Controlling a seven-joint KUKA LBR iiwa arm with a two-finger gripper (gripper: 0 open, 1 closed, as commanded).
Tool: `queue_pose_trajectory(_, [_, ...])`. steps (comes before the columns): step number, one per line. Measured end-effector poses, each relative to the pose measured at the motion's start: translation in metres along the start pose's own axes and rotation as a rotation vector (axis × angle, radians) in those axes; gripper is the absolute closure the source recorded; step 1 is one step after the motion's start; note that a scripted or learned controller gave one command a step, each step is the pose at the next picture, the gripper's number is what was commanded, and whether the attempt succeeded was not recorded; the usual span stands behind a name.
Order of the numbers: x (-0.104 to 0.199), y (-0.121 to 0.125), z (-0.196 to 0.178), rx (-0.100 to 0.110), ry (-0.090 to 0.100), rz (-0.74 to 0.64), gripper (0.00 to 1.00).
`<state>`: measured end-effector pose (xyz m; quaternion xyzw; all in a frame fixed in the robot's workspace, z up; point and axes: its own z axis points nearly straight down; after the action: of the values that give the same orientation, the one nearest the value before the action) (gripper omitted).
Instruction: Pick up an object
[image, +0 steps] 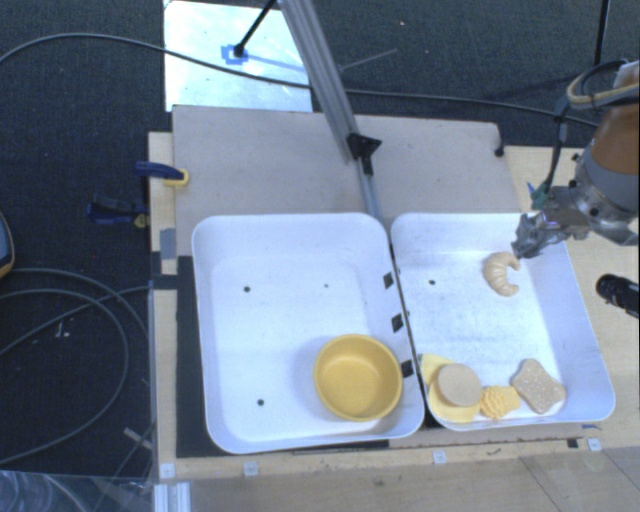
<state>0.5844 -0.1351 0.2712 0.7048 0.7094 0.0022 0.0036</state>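
Worktop (280, 160): pale board carrying two shallow white bins side by side.

Left bin (250, 250): holds one yellow bowl (358, 376), upright, at about 5 o'clock within the bin, near the front rim.

Right bin (455, 300): holds a croissant (502, 273) at about 1 o'clock, lying apart from the other items. Along the front edge, from 7 to 5 o'clock: a round tan disc (459, 384) resting on a yellow piece (433, 370); a small ridged yellow-orange item (499, 402) just beside the disc; a slice of bread (538, 386) just beside that.

Arm (610, 160): grey with orange band, entering from 3 o'clock.

Tool (530, 238): at the right bin's far right corner, at about 1 o'clock from the croissant and just beside it. Whether it is released or clenched cannot be told; nothing is seen grasped in it.

Surroundings: a blue and yellow clamp (160, 174) at the worktop's 9 o'clock edge; a slanted metal pole (330, 80) at 12 o'clock; dark cables (70, 320) on the floor at 9 o'clock.
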Motion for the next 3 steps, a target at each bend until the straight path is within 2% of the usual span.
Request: queue_pose_trajectory(3, [0.157,-0.006,0.025,0.007,0.004,-0.004,1.0])
